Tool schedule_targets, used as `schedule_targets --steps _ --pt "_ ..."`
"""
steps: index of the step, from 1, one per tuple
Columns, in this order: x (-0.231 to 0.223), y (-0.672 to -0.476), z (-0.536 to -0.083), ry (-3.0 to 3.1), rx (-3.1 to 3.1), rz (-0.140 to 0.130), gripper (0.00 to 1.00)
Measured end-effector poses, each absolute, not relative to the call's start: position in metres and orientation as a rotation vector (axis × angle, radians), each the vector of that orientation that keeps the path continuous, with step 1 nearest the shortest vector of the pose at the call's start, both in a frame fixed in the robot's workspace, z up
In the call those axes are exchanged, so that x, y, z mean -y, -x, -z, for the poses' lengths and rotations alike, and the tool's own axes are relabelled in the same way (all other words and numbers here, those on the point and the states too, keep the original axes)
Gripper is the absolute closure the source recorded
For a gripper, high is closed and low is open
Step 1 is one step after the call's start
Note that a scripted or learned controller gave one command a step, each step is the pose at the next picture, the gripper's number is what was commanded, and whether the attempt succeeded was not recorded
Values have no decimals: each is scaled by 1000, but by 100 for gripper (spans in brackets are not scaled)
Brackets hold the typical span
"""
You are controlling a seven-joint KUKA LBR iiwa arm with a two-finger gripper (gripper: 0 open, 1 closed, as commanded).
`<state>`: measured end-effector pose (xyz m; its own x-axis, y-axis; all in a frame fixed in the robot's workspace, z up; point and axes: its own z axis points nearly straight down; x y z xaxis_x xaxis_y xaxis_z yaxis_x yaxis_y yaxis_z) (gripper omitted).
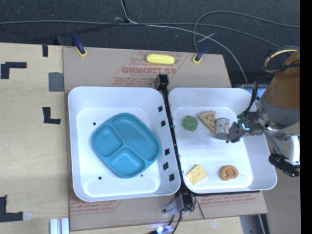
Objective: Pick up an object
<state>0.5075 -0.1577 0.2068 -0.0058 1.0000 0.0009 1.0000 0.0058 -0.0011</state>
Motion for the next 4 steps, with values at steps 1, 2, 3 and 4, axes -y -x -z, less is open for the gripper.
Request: schedule_targets --steps 1,2,3,4 --pt "98 -518 -200 2212 2227 0 100" --pt "45 -526 -214 2213 2229 2 100" --pt "-15 -537 -222 2211 2229 0 100" --pt "-63 -535 -225 2212 2227 -1 100"
